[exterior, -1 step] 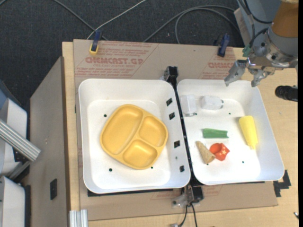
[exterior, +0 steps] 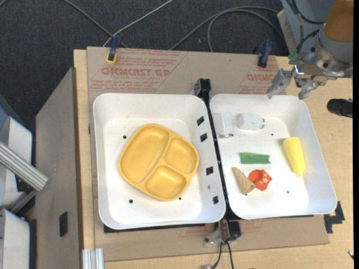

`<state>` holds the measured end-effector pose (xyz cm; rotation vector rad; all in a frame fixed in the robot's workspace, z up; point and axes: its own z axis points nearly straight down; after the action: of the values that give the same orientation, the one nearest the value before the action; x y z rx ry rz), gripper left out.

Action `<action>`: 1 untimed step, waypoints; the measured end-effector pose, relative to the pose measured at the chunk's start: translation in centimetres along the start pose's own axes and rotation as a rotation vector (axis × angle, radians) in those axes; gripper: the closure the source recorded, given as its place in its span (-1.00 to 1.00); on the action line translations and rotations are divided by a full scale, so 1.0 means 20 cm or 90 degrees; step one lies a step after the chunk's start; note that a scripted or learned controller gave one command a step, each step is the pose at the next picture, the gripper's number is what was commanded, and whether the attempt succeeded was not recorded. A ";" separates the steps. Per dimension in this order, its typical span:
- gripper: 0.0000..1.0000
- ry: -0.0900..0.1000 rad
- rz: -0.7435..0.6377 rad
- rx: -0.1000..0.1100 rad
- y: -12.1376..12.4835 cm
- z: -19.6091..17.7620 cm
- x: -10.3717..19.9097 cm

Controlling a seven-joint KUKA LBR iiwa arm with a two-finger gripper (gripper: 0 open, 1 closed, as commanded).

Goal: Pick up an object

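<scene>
The left bin (exterior: 101, 150) holds a yellow divided plate (exterior: 159, 161) at its centre. In the right bin (exterior: 314, 150), a white oval object (exterior: 250, 121) at 11 o'clock is hard to identify against the white. Centre holds a green strip (exterior: 254, 158), tan wedge (exterior: 243, 180) and red piece (exterior: 260, 178); a corn cob (exterior: 294, 155) lies at 3. The gripper (exterior: 291, 84) hovers at 1 o'clock, fingers spread and empty, the arm cut off above.

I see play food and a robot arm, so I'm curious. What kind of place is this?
Probably a robot test lab, not a kitchen. A grey arm with an open gripper hangs over two white bins clamped to a cardboard-covered bench, cables trail across the floor, and the food looks like toys, such as the yellow corn.
</scene>
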<state>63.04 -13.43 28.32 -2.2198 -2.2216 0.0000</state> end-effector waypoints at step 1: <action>-1.00 0.000 0.001 0.003 0.00 0.27 -0.05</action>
<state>62.97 -14.42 22.86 -2.2187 -2.2167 0.0054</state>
